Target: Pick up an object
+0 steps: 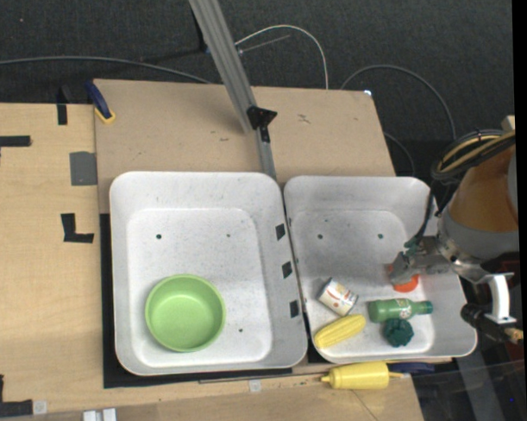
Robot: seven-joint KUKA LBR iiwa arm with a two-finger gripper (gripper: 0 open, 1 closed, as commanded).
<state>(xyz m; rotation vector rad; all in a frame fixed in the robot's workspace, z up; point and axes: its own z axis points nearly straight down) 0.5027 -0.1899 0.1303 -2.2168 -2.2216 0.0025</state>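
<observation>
The hand [410, 267] sits low in the right bin [349, 198], right over a small orange-red object [407, 284]; whether it is spread or pinching I cannot tell, the parts blur together at this slant. The orange-red object lies near the bin's right wall, touching or just under the hand, and shows as a rounded sliver; it looks small, light and probably hard plastic, so smooth and liable to squirt out sideways; a hold across its widest part seems safest. Just beside it lie a green bottle [400, 310] on its side, a dark green lump [397, 332], a yellow corn cob [339, 331] and a small white can [338, 296]; all look like light toys. The left bin [194, 195] holds a green bowl [185, 312]; a yellow bottle [360, 376] rests on the bench [321, 130] outside.
</observation>
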